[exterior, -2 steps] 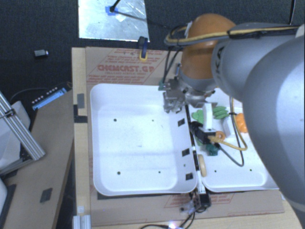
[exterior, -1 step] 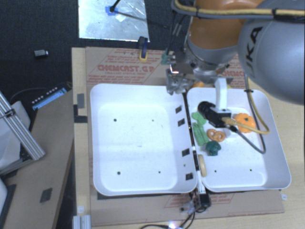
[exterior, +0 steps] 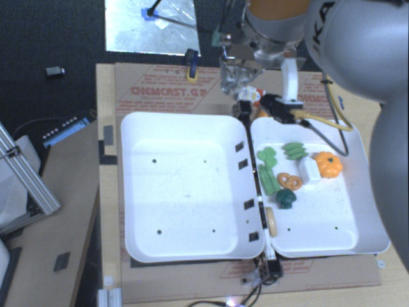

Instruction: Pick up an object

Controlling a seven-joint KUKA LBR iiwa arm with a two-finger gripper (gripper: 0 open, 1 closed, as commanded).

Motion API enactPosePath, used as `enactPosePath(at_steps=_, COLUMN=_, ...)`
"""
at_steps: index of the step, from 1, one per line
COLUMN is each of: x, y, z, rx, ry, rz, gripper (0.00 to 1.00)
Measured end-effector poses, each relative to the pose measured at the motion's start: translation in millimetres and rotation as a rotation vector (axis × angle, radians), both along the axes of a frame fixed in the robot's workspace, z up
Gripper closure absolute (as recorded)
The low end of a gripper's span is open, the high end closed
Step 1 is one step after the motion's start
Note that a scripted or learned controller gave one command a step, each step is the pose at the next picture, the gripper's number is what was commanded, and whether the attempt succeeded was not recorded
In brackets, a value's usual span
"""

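Note:
The right bin point(exterior: 319, 235) holds several small items near its back left: an orange pumpkin point(exterior: 329, 164), a white block point(exterior: 309, 170), a pretzel point(exterior: 290, 181), a dark green broccoli point(exterior: 285, 198), a green pea pod point(exterior: 294, 149), a green leafy piece point(exterior: 266, 155) and a long green vegetable point(exterior: 268, 181). A beige piece point(exterior: 271, 222) lies against the divider. My gripper point(exterior: 243, 100) hangs over the back edge where the two bins meet, behind the items and apart from them. Nothing can be seen in its grasp.
The left bin point(exterior: 185, 190) sits beside the right one on a cardboard base. The grey arm point(exterior: 358, 37) covers the upper right. A yellow cable point(exterior: 327, 124) loops over the right bin's back edge. A blue and yellow clamp point(exterior: 191, 64) stands behind the left bin.

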State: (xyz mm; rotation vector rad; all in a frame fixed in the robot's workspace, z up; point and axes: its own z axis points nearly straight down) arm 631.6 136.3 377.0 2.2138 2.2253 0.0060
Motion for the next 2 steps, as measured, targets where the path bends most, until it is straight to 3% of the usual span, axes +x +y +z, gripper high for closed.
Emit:
enactPosePath(at_steps=1, x=0.8, y=43.6, z=63.4, rx=-0.001, ry=0.004, rz=-0.002, gripper=1.0)
enactPosePath(at_steps=2, x=33.9, y=72.3, z=126.6, rx=0.0, ry=0.003, rz=-0.001, gripper=1.0)
